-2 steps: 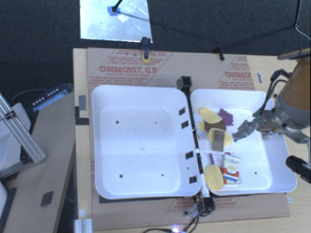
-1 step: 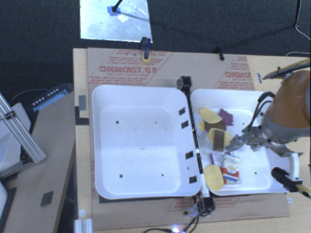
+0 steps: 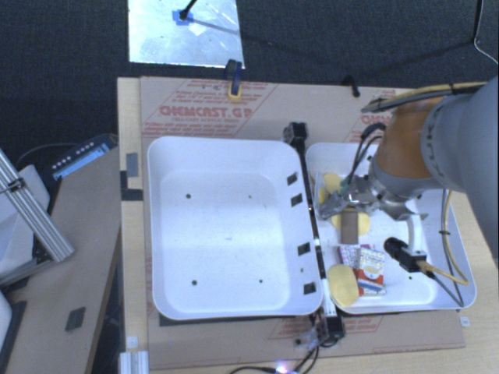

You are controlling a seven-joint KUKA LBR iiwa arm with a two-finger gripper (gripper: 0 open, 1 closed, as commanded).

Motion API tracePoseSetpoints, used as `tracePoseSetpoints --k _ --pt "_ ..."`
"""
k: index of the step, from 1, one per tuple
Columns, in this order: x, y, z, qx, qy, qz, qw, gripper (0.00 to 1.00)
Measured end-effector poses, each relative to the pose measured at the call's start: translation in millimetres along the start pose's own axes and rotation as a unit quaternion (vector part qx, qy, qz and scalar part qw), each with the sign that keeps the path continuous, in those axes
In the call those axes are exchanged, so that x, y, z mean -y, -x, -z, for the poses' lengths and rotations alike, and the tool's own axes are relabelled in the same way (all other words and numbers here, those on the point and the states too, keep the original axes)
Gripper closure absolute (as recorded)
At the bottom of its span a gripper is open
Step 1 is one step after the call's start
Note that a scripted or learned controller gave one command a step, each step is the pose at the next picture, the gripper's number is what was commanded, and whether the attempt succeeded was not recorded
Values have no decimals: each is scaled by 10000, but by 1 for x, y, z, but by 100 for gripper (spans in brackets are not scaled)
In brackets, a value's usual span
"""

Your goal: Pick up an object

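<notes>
Gripper (image 3: pixel 337 202) sits low inside the right bin (image 3: pixel 335 153), close to that bin's left wall, with the grey arm crossing in above it. Whether it is open or closed cannot be told; the wrist hides the tips from this angle.

Nearest candidate for pickup is a brown block (image 3: pixel 349 226), which lies just beside the gripper on the side toward the bin's near edge. Its long axis runs from far edge to near edge. It appears flat-sided and matt, possibly wood, though the view is too coarse to confirm. On the far side of the gripper, a pale yellow piece (image 3: pixel 333 182), smooth and rounded, is partly covered by it.

Farther toward the near edge lie a red and white packet (image 3: pixel 368 265), glossy and flat, and a yellow rounded lump (image 3: pixel 343 285), which touches the packet's left side. The left bin (image 3: pixel 226 224) is a smooth white shallow tray with rounded corners.

Judgement: the block is the shortest reach, needing a small shift toward the near edge.
</notes>
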State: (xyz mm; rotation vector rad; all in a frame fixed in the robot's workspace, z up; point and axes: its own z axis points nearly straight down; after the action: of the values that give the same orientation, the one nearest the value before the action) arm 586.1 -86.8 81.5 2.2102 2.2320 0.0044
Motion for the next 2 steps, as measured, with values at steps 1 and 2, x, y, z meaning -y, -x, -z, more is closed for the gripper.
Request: tracePoseSetpoints --k 1,2 --pt "1 4 14 9 4 -28 10000 100" --pt "16 -101 108 -17 37 21 10000 100"
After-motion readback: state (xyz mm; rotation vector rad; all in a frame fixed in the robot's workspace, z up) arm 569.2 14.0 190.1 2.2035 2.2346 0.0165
